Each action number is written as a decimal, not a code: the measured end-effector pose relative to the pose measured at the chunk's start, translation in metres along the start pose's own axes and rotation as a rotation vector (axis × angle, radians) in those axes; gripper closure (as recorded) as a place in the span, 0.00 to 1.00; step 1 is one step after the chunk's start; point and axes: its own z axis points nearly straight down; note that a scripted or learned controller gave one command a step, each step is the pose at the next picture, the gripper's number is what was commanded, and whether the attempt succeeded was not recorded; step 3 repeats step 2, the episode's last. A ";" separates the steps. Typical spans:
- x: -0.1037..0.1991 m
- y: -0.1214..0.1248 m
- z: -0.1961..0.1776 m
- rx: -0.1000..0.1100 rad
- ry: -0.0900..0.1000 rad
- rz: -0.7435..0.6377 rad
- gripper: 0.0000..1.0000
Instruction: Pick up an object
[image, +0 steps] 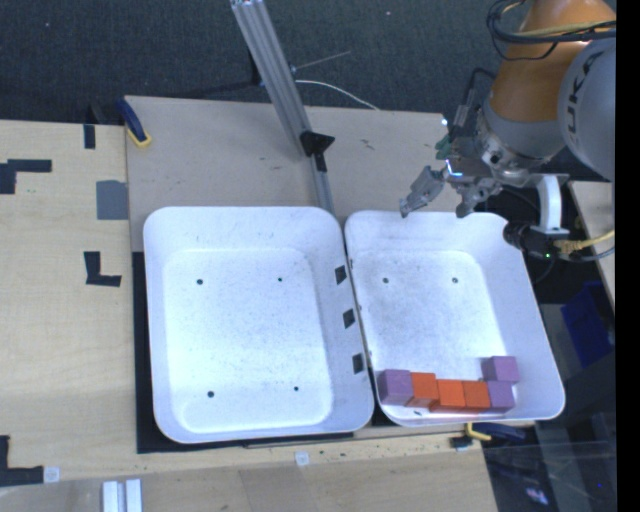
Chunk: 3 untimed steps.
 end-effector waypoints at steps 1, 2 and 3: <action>-0.039 0.011 0.021 0.001 -0.003 0.004 0.00; -0.061 0.022 -0.016 -0.005 -0.002 0.002 0.00; -0.061 0.022 -0.016 -0.005 -0.002 0.002 0.00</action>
